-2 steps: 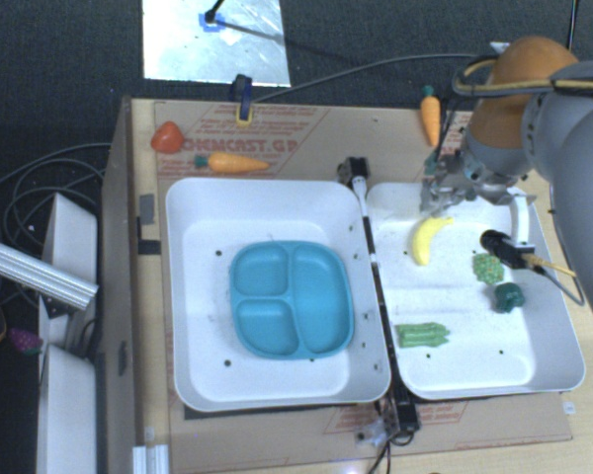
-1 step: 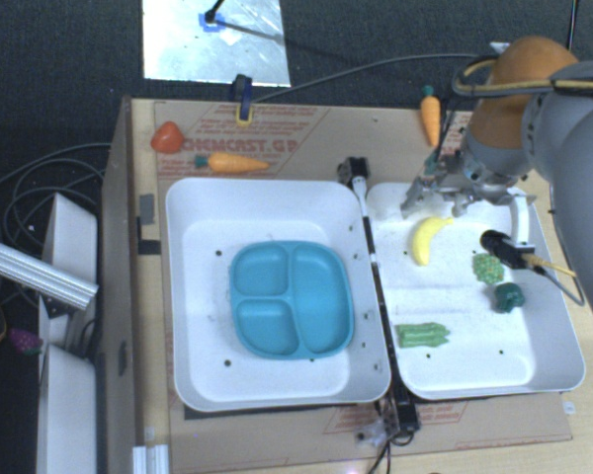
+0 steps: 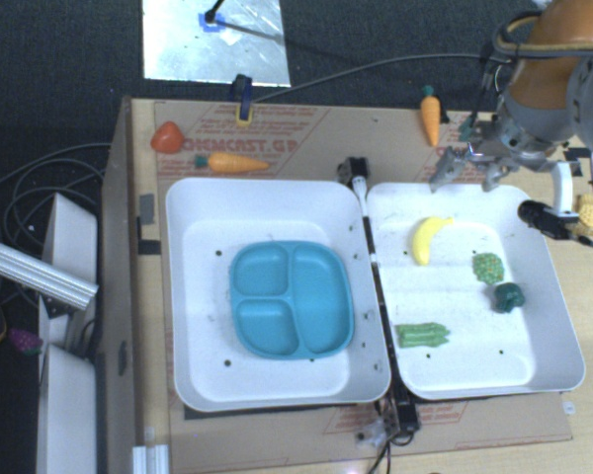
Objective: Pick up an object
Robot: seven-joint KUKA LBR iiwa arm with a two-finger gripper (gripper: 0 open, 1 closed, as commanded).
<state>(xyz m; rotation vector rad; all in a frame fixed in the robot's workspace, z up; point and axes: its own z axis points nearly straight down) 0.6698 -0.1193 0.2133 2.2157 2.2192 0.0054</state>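
Note:
In the right bin (image 3: 549, 358) lie a yellow banana (image 3: 428, 237), a light green bumpy piece (image 3: 487, 266), a dark teal piece (image 3: 507, 296) and a green pod-shaped piece (image 3: 421, 335). My gripper (image 3: 471, 173) hangs above the far rim of the right bin, up and to the right of the banana. Its two fingers are spread apart with nothing between them. The left bin (image 3: 193, 363) holds a blue divided plate (image 3: 290, 298).
On the cardboard behind the bins lie a carrot (image 3: 431, 117), a second carrot (image 3: 230, 163) and a red-orange toy (image 3: 167, 137). A blue and yellow clamp (image 3: 242, 98) stands at the board's far edge. Cables run along the left and the back.

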